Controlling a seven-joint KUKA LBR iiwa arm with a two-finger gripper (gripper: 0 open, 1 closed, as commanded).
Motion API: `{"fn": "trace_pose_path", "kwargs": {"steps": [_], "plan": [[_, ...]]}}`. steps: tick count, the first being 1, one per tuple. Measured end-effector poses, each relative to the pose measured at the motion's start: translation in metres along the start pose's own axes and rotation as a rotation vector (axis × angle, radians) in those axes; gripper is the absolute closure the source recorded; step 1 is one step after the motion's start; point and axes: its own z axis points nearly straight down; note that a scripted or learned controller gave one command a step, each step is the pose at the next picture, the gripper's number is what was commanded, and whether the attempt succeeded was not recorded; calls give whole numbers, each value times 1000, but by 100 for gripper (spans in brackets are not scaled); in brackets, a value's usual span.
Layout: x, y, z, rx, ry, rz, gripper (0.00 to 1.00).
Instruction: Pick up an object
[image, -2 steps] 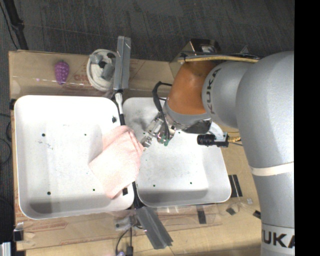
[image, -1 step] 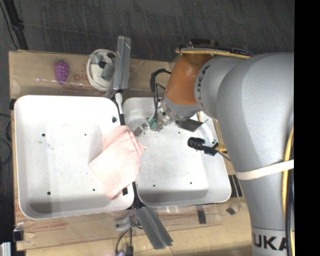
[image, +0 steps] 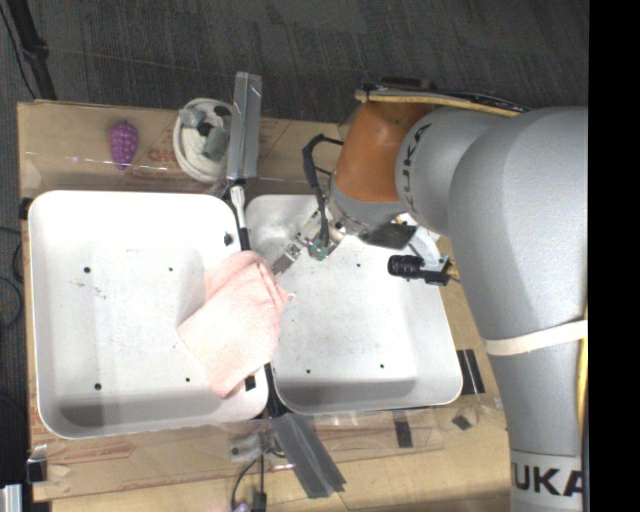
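One pink cloth (image: 238, 322) drapes over the rim between the two white bins (image: 120, 300), just beside the gripper (image: 296, 252), whose claw state I cannot tell.

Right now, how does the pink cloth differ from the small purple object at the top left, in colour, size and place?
The pink cloth is pale pink; the purple object is dark purple. The cloth is far larger and lies crumpled and flat, while the purple object is small, compact and bumpy. The cloth drapes over the divide between the left bin and the right bin; the purple object sits on the cardboard outside both. Neither is between the fingers of the gripper.
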Motion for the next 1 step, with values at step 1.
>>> {"fn": "trace_pose_path", "kwargs": {"steps": [1], "plan": [[18, -13, 8, 3, 5, -135, 0]]}}
